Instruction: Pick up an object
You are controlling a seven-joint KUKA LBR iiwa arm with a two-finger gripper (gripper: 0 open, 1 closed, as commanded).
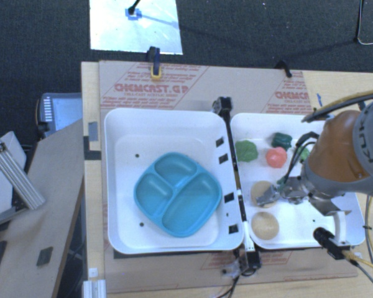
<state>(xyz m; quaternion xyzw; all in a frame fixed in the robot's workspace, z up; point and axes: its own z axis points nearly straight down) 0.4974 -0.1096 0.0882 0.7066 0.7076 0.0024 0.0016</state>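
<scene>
1. Left bin [121, 166]: shallow, white, rounded corners. It holds a blue plate [178, 194] with three compartments, lying flat and turned at an angle to the bin walls.
2. Divider: the two bins meet along a line of black clips [227, 160] running from the far edge to the near edge.
3. Right bin [298, 234]: white, holding several small objects.
4. Green object [247, 150]: rounded, matte, near the bin's far-left corner, just beside the divider.
5. Tan disc [265, 225]: round, pale brown, flat, lying near the near-left corner.
6. Second tan piece [262, 192]: similar colour, between the green object and the disc, partly covered by the gripper tips; its full outline cannot be made out.
7. Red object [275, 158]: small, round, salmon-red, right of the green object.
8. Dark green object [281, 140]: small, just beyond the red one, toward the far wall.
9. Gripper [268, 196]: metal fingers pointing left, low over the bin floor, tips at the second tan piece. Whether the jaws are spread or pinching cannot be told.
10. Arm [345, 154]: enters from the right, orange band above the wrist, bent down into the right bin.
</scene>
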